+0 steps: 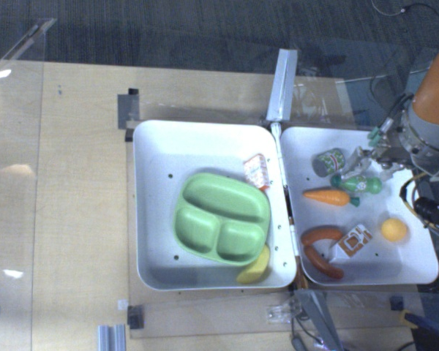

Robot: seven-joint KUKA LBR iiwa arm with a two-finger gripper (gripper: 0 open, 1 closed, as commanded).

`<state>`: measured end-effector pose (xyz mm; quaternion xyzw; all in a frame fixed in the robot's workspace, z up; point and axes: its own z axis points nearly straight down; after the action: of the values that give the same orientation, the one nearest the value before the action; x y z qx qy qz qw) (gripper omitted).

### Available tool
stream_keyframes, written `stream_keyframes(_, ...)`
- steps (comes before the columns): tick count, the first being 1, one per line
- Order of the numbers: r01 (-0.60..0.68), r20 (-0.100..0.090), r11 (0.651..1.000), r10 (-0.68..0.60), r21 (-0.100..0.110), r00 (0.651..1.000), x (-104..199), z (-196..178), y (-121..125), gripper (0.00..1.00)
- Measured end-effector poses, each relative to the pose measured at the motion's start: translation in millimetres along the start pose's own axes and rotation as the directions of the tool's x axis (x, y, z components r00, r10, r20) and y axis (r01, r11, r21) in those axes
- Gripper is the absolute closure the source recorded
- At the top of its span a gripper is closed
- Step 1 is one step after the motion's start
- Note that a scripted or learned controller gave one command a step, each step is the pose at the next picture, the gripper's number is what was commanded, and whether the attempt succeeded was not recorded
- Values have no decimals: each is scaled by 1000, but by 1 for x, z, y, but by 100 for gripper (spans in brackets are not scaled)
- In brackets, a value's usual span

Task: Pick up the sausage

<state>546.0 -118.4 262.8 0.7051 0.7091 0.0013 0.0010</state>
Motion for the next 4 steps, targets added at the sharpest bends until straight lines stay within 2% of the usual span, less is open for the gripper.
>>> stream_keyframes(1,-98,0,995,98,1,995,77,47,-25,0)
stream_keyframes(2,-146,-1,989,146,-3,989,34,168,-52,0)
stream_keyframes(3,-108,2,994,108,-15,994,-10,172,15,0)
stream_keyframes(4,-338,0,941,338,-4,941,-74,148,35,0)
